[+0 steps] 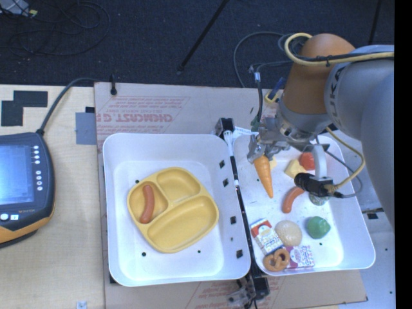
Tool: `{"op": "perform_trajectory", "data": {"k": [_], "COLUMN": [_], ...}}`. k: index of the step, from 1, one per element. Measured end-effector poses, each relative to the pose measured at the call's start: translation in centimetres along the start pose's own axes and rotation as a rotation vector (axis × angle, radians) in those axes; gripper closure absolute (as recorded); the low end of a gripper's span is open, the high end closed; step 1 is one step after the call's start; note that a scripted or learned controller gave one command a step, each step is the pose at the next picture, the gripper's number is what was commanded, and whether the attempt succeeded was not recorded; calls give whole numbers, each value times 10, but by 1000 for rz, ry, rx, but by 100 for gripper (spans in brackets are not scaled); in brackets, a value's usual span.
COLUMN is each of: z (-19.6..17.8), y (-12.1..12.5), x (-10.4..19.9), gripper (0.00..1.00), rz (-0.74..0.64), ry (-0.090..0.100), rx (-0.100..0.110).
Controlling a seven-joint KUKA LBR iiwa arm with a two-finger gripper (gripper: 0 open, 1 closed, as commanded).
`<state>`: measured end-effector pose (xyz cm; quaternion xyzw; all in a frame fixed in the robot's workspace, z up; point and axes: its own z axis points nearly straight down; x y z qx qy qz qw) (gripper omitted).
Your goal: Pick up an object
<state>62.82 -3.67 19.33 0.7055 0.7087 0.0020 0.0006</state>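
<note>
While the arm is reaching in from the right of the frame, its gripper [265,148] is hanging at the thick upper end of the carrot [264,175], in the right bin's [360,253] upper left; how far it is opened I cannot tell. A poor grip could be letting the tapered carrot slide free. One yellow tray [187,221] and one sausage [148,203] are lying in the left bin [116,237].

Bright, even overhead light washes out the white bins [167,148]; soft shadows hug the arm [360,102]. The floor behind stays dim and grainy.
</note>
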Motion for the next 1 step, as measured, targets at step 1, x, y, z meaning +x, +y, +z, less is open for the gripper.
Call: {"op": "perform_trajectory", "data": {"k": [1], "z": [-43], "y": [-18], "x": [11], "gripper": [100], "rz": [2], "ry": [-1], "rx": [3]}}
